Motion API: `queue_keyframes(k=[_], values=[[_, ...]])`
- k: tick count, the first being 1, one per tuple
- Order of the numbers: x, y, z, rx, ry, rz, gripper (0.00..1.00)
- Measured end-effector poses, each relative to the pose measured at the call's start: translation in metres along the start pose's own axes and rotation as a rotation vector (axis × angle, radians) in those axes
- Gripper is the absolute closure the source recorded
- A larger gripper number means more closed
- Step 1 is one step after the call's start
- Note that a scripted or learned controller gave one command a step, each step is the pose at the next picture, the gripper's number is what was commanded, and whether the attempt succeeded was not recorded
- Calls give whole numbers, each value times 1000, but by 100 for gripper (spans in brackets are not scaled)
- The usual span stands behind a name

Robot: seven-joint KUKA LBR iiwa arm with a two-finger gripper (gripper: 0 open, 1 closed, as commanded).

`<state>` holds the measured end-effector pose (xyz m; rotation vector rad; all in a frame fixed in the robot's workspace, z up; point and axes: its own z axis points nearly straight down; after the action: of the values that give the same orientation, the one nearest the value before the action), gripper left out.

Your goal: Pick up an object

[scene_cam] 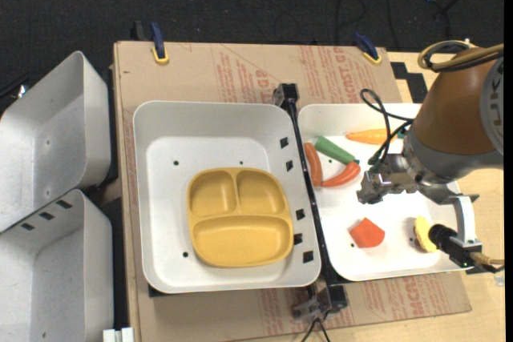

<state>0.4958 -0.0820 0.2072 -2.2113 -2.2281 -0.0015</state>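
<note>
Bench point(240, 64), two white bins point(154, 122), one yellow tray point(239, 217), one red wedge point(367, 233)

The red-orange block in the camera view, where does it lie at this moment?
The red-orange block lies in the right-hand bin, near its front wall, just below the gripper in the picture and apart from the green toy vegetable behind.

Both bins plain white: left bin point(160, 172), right bin point(337, 212). Left one has a mustard-yellow divided tray point(239, 217), solid colour, no pattern. In the right one: orange carrot point(370, 136), green piece point(335, 149), red-orange curved piece point(343, 175), orange-red strip point(313, 164), red-orange wedge point(367, 233), yellow piece point(420, 234). Bench board point(240, 64) is cardboard brown with faded red lettering. My arm point(457, 116): orange-brown band, grey below it.
</note>
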Motion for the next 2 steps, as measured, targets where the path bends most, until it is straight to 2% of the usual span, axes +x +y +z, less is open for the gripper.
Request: queue_keyframes(k=[1,2], values=[[57,2,4,0,0,0,100],[115,-11,-3,0,0,-1,100]])
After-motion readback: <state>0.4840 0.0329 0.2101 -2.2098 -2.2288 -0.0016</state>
